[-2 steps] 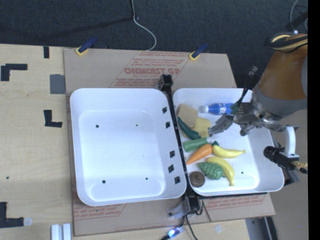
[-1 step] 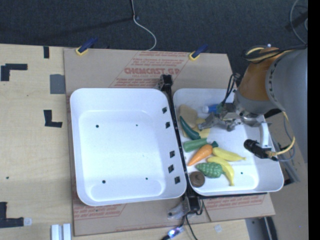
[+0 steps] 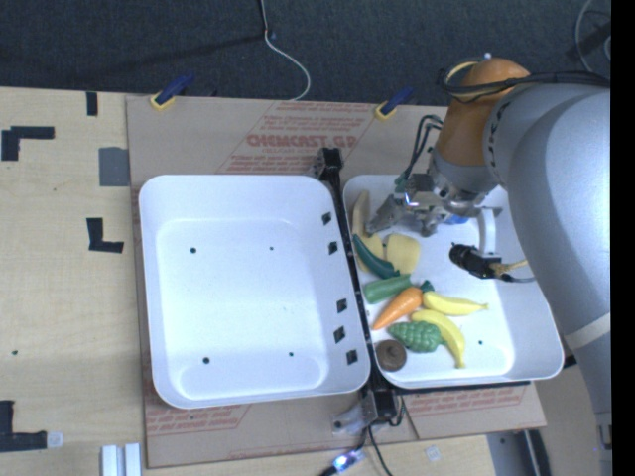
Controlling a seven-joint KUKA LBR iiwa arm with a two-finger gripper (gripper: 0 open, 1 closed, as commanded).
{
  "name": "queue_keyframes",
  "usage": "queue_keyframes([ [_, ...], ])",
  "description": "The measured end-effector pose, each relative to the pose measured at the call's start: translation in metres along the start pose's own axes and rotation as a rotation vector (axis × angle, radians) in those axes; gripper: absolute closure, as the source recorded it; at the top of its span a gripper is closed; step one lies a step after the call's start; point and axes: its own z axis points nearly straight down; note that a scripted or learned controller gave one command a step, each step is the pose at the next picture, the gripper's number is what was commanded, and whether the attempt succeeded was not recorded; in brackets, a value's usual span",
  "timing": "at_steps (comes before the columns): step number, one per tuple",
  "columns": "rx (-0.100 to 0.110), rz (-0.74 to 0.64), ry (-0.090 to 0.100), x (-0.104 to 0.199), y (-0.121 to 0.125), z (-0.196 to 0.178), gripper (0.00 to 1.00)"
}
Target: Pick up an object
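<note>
Gripper low over the right bin's far-left end, among the toy food.
I can't tell how wide it stands from up here. Under it lie a pale yellow piece and a dark green pod; nearer me, a carrot, bananas, a green bumpy piece, a brown ball. Left bin sits alongside.
</note>
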Motion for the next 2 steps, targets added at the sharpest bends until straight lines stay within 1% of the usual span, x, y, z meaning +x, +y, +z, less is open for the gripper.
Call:
queue_keyframes([
  [1, -0.034, -0.009, 0.004, 0.07, 0.004, -0.111, 0.0],
  [2, -0.023, -0.012, 0.006, 0.168, 0.001, -0.104, 0.0],
])
